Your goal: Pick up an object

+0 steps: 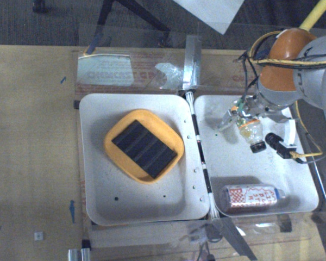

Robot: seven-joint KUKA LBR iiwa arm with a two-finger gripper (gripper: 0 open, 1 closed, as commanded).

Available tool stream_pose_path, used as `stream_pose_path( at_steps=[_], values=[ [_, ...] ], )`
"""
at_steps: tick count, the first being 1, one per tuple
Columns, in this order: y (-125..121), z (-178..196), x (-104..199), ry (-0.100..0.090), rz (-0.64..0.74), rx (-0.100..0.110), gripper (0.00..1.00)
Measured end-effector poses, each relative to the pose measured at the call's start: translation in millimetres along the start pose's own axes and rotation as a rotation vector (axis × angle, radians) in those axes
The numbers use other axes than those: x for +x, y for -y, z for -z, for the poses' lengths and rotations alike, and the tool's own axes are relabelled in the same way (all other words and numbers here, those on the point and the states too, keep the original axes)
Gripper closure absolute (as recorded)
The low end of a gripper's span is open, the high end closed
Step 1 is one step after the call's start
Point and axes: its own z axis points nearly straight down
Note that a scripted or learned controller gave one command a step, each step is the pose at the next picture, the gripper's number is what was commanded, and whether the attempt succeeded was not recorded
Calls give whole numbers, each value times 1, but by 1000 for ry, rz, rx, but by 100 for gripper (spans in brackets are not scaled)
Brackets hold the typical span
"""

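Two white bins (92,145) sit on a tan bench (27,145). The left bin holds a yellow-orange dish (113,137) with a black ribbed panel (144,148) on top. In the right bin lies a bottle (250,196) with a red-and-white checked label and a clear cap end. The arm (309,75) is grey with an orange band (285,58), wrapped in yellow and black cables (261,50).

- A yellow dish (144,145) with a dark ribbed panel on top lies flat, turned at an angle, in the middle of the left bin.
- A clear bottle (252,196) with a red-and-white patterned label lies on its side near the right bin's front edge.
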Motion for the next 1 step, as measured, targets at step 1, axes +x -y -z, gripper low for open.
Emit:
stream_pose_path(
  at_steps=[1],
  values=[
    [-16,97,33,-1,305,0,100]
  ],
)
